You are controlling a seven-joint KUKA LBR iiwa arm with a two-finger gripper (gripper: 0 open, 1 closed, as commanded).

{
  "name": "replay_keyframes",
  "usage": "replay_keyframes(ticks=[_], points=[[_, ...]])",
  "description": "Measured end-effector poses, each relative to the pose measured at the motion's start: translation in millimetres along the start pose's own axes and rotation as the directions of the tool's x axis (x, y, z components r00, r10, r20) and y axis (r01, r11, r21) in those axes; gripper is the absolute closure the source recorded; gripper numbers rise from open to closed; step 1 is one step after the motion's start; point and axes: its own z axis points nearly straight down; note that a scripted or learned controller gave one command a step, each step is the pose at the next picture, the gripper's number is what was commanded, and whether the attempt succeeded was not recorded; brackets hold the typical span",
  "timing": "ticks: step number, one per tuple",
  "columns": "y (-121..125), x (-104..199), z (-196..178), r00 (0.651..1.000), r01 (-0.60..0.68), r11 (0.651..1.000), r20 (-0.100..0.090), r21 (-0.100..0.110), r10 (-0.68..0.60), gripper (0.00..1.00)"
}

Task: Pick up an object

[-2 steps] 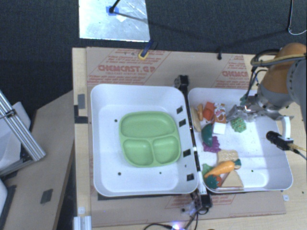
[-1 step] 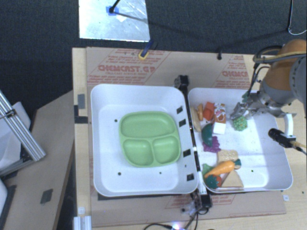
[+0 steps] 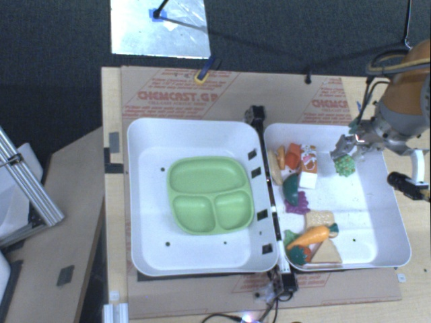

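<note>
Lift check at right bin

Bench point(image 3: 168, 89) carries two white bins side by side. Left bin point(image 3: 145, 180) holds a green tray point(image 3: 210, 195) with three compartments. Right bin point(image 3: 387, 227) holds toy food, clustered along its left wall: orange and white pieces near the top, a teal and purple lump midway, a carrot point(image 3: 311, 235) lying over bread point(image 3: 322, 247) at the bottom.

Arm point(image 3: 404, 96) reaches in from the right, over the right bin's upper corner. Gripper point(image 3: 349, 148) sits above a green grape bunch point(image 3: 345, 165), well apart from the other toys. The bunch touches the fingertips, or hangs just below them; whether it is clamped I cannot tell.

Judgement: step in hand is the lift. Rise straight and slowly, since a lumpy bunch held by its top could slip. Stay off the bin's far wall.
</note>
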Motion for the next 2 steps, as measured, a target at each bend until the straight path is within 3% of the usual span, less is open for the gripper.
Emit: replay_keyframes(ticks=[1, 2], points=[[-4.1, -0.5, -63.2, 1.0, 0.001, 1.0, 0.001, -0.001, -0.001, 1.0], [-2.9, -0.7, -77.4, 1.0, 0.001, 1.0, 0.0, 0.002, -0.001, 1.0]])
